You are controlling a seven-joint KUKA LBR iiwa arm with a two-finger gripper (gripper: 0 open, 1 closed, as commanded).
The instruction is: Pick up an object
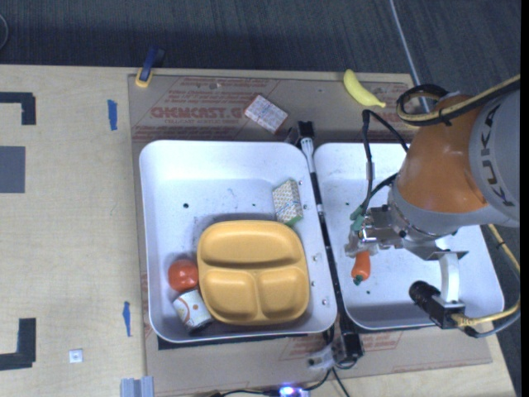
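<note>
Arm over right bin (488,292) — grasp step on carrot (360,267).
Gripper (364,242) right above it; jaws' state can't tell — next, a clean lift.

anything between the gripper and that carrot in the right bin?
Nothing visible. The gripper sits directly above the toy carrot in the right bin, with only bare bin floor around it. The yellow tray and other items lie in the left bin.

The divided tray (252,271) is lying in the left bin (165,172), with the tomato (183,274) and small can (192,308) sitting against its left side and a patterned packet (287,200) behind it. The carrot (361,267) is sitting in the right bin (339,168), just beneath the gripper (364,238).
</note>
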